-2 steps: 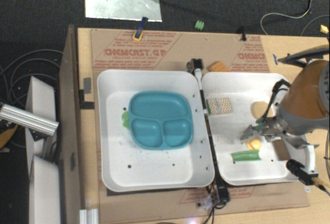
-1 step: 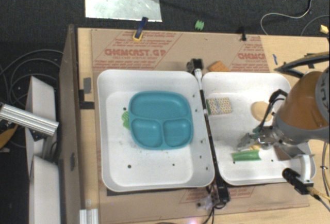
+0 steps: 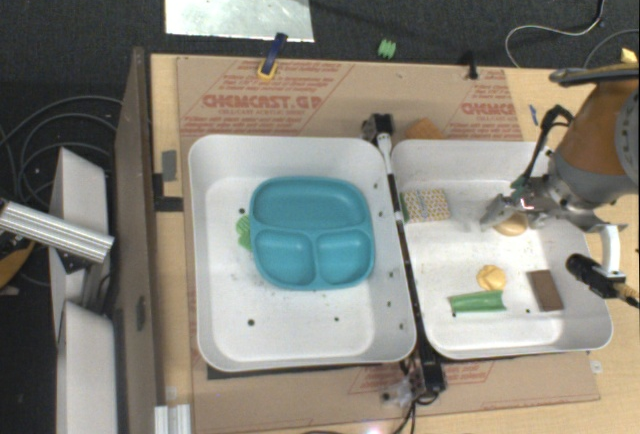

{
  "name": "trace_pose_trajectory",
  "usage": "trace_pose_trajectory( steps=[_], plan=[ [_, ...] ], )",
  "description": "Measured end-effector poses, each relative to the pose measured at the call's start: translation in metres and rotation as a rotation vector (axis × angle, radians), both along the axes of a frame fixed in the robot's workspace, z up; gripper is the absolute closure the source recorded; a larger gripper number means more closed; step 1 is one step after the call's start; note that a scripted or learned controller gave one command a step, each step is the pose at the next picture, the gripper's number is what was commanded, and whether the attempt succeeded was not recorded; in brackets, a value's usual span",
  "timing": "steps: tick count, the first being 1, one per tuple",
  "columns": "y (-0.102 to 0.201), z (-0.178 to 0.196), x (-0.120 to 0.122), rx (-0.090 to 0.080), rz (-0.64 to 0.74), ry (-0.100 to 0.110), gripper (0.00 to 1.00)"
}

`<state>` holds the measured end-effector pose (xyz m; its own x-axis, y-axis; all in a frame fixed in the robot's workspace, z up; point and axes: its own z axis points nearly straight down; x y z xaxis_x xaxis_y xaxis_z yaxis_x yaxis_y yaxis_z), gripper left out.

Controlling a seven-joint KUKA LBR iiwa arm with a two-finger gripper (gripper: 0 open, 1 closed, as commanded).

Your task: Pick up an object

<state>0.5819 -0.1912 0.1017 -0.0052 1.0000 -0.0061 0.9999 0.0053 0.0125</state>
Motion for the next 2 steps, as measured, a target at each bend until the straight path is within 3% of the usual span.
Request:
trace_pose_trajectory(
  steps=[1,2],
  plan=[
    [-0.017,0.025,-0.02,0.004,-0.005,0.008,0.0],
    [0.034,-0.019,-0.065,0.009,-0.004,0.015,0.0]
  ],
)
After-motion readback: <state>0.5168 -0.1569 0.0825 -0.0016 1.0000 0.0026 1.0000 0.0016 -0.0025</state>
